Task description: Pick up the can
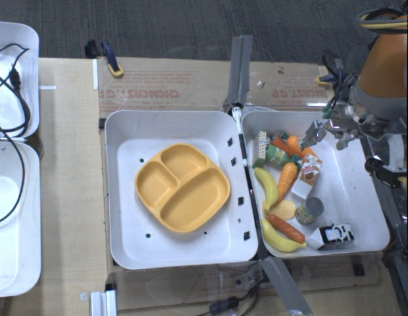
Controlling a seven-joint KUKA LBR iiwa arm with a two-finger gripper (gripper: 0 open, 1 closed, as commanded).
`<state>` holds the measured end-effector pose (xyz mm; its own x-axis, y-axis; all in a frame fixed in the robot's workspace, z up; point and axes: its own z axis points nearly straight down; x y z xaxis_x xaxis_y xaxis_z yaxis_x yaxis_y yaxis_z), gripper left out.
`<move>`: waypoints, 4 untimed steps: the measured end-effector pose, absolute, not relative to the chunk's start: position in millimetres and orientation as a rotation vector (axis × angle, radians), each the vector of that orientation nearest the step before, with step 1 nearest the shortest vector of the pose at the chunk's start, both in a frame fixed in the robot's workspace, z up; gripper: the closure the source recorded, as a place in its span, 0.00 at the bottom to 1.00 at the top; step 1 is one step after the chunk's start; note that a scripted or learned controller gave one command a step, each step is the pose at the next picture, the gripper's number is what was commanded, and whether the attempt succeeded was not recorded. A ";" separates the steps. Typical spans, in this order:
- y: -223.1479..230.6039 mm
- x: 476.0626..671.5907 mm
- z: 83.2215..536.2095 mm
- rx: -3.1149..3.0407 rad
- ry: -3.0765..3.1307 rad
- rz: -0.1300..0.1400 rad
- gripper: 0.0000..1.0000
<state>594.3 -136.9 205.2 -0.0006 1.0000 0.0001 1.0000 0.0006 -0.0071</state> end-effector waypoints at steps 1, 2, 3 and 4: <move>-183.3 520.5 166.5 -2.476 -1.924 0.008 0.00; -139.4 491.3 87.7 -2.719 -1.562 0.009 0.00; -140.4 491.0 93.0 -2.719 -1.554 0.015 1.00; -140.4 491.1 93.1 -2.719 -1.555 0.015 0.00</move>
<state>491.1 -140.4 93.1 0.5072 0.8618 -0.0034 0.8617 -0.5072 -0.0131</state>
